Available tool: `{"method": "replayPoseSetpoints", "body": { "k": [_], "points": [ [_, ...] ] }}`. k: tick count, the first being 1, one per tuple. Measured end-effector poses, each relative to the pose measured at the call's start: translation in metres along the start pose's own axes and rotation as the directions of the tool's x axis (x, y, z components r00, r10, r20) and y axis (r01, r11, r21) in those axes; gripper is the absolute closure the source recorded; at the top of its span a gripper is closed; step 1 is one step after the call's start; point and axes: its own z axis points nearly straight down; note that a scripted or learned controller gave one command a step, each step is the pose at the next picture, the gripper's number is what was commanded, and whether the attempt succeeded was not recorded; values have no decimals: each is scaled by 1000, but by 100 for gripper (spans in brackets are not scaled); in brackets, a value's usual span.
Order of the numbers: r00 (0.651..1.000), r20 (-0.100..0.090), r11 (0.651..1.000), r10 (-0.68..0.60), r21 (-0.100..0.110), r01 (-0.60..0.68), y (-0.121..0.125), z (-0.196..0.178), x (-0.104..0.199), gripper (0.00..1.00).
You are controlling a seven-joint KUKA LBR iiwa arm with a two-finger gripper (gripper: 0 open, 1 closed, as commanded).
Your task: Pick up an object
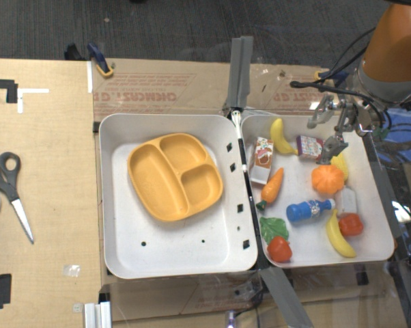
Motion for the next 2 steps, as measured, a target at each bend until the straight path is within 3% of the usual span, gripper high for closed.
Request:
{"method": "replayPoseSetpoints", "body": {
  "k": [1, 2],
  "points": [
    [992, 6, 992, 129, 1, -129, -65, 110, 1, 0],
    [969, 20, 970, 245, -2, -245, -67, 112, 14, 0]
  ]
}}
